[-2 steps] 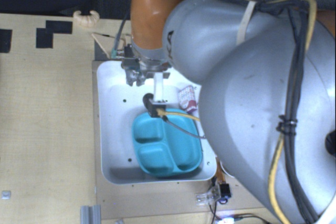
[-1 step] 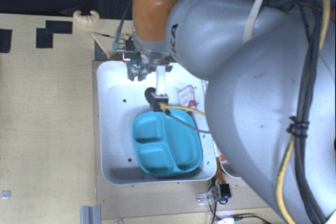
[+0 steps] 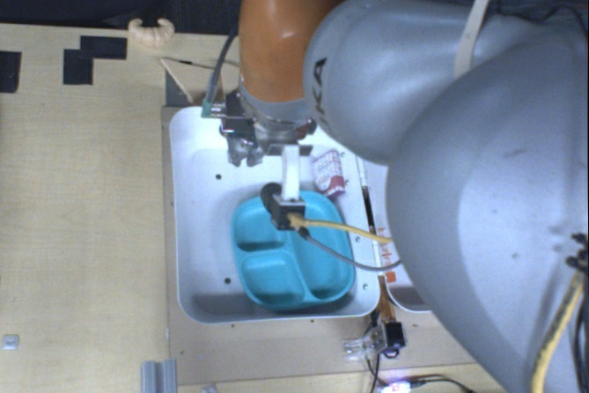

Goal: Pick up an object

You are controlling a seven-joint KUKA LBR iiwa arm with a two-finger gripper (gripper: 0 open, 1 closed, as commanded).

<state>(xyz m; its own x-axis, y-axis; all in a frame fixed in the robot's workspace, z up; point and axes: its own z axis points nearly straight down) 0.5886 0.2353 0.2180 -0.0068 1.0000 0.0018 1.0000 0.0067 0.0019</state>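
the grey arm (image 3: 479,133) looms closest, bent over the white bin (image 3: 180,225) so that its gripper (image 3: 247,152) hangs above the bin's far floor, probably lined up for a straight-down grab. how wide the jaws stand i cannot tell from this slant. the likeliest target, a blue divided tray (image 3: 276,276), lies flat in the near half, with a small red-and-white packet (image 3: 329,172) just beside its far right corner.

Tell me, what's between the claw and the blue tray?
Nothing: between the claw and the blue tray there's just bare white bin floor, in the camera view.
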